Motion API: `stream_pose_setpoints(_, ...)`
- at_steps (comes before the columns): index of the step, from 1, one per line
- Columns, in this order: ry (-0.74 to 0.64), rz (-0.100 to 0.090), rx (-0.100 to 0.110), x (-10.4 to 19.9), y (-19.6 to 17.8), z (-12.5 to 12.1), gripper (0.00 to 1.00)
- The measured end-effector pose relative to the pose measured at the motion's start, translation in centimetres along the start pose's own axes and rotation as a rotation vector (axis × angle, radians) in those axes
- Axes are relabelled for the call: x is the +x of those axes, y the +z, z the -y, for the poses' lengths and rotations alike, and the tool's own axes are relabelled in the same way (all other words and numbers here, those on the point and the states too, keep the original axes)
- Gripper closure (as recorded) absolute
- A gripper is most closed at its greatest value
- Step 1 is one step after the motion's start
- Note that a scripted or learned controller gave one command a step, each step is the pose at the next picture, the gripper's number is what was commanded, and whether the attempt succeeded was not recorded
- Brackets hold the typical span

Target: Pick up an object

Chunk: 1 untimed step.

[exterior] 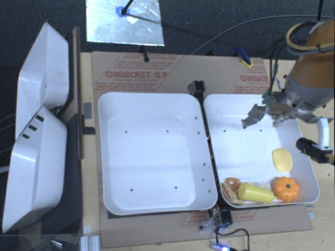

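The right bin (230, 114) holds several small objects along its front and right side. A pale yellow oval piece (282, 160) lies near the right wall. In the front right corner sits an orange pumpkin (286, 189), with a yellow cylinder-like piece (255, 193) to its left. A brown pretzel-shaped item (231, 184) lies at the front left of that bin. My gripper (251, 118) hangs over the bin's back half, up and left of the yellow oval and apart from all of the objects. Nothing shows in it.
The left bin (152, 150) sits beside the right one, with a black clip (197, 87) at the back of the seam between them. Spare white bins (39, 119) lean at the far left. A shiny metal sheet (124, 14) lies behind the bench. Cables run behind the arm (314, 61).
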<state>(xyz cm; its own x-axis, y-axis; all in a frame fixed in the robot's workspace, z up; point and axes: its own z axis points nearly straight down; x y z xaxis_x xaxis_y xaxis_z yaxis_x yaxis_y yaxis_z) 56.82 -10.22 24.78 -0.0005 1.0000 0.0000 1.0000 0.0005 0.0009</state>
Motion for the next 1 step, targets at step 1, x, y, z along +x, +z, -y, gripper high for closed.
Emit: stream_pose_setpoints(1,0.007,0.001,0.007,-7.35,8.07,4.25,0.00)
